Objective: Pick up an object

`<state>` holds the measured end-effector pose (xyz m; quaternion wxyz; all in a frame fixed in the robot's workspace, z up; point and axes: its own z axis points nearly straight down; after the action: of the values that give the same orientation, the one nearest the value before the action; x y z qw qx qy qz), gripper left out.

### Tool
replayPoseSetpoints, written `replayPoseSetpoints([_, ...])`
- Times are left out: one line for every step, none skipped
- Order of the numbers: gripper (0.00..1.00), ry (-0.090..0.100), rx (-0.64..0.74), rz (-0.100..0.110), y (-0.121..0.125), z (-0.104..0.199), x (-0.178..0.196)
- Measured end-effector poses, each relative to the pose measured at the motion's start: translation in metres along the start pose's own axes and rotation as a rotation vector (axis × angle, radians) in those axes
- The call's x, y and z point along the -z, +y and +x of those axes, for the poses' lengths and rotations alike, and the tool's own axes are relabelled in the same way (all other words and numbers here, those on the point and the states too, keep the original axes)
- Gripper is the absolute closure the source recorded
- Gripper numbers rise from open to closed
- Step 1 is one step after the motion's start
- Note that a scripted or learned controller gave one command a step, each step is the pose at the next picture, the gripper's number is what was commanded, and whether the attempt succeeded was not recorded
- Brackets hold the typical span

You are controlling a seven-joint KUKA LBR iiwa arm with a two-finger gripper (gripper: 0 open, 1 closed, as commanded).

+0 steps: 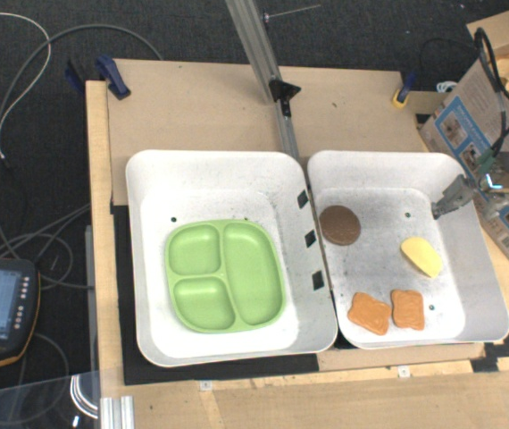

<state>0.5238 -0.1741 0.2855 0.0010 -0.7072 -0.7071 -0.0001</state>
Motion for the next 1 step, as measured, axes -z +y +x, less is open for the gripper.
replayPoseSetpoints([0.0, -0.004, -0.001, -0.009, -0.0406, 0.0009, 0.059])
